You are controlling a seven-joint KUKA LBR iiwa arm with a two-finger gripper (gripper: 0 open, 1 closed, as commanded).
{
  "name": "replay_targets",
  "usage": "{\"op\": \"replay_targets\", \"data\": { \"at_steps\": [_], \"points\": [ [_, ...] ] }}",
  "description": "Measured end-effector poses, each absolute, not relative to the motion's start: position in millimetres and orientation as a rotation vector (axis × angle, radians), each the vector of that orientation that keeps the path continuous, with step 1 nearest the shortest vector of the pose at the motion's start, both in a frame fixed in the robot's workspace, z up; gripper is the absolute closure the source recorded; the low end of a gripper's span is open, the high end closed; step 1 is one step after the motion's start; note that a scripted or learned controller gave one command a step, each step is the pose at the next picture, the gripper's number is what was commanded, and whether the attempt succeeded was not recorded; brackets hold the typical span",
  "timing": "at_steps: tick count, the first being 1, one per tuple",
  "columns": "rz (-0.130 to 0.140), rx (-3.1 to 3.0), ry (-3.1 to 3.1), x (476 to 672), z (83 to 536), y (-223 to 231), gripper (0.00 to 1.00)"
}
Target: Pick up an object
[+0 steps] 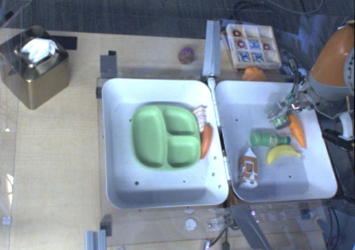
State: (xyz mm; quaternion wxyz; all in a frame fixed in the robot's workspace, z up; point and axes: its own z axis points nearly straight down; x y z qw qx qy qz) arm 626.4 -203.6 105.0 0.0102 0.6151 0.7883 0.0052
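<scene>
The gripper (284, 111) is hanging over the far side of the right bin (327, 185) – its tip is sitting just above the orange carrot (298, 130). Fingers are too blurry, can't tell if they're apart or together, tbh. Green bottle (269, 139), yellow banana (283, 154) and a small carton (248, 170) are lying nearby. Left bin (119, 188) is holding a green divided plate (165, 136) w/ another carrot (206, 139) beside it.

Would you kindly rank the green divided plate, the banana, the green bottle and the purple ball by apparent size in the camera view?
Largest to smallest:
1. green divided plate
2. green bottle and banana, which look about alike, so I won't rank them
3. purple ball
</scene>
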Motion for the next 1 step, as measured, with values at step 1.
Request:
{"op": "replay_targets", "data": {
  "at_steps": [1],
  "points": [
    [0.008,1.977,2.431,624.4,188.6,-156.9,1.00]
  ]
}}
